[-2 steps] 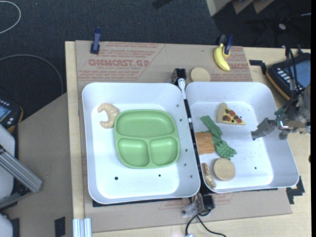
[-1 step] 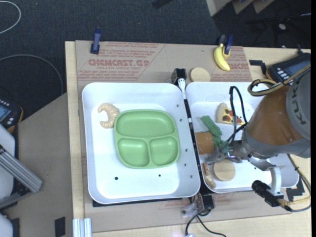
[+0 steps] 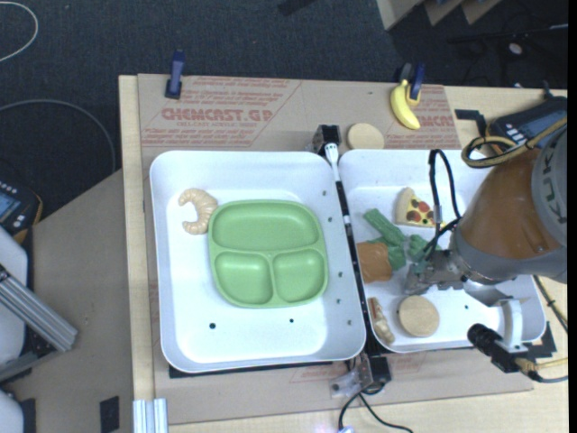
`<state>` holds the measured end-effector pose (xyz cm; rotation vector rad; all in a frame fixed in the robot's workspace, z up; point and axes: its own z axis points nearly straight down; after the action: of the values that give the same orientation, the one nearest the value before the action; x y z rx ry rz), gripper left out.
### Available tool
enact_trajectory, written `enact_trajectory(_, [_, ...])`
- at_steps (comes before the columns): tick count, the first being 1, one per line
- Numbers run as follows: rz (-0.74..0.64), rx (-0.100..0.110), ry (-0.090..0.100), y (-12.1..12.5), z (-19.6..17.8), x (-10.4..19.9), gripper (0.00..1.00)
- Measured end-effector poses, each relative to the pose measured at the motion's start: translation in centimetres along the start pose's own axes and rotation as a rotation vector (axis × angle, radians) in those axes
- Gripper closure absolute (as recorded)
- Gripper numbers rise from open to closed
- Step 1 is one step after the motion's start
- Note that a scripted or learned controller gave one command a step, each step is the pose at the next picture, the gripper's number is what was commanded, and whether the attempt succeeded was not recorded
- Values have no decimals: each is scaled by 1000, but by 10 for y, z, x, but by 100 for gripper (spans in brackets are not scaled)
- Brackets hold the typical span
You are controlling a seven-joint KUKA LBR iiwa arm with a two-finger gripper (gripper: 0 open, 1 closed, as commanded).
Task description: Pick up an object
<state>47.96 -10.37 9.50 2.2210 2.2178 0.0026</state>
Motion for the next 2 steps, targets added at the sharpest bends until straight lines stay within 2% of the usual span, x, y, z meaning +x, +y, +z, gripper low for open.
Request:
enact_trajectory(1, [-10, -6, 4, 2, -93, 77, 100])
enact_trajectory(2, [-8, 3, 4, -1, -89, 138, 100])
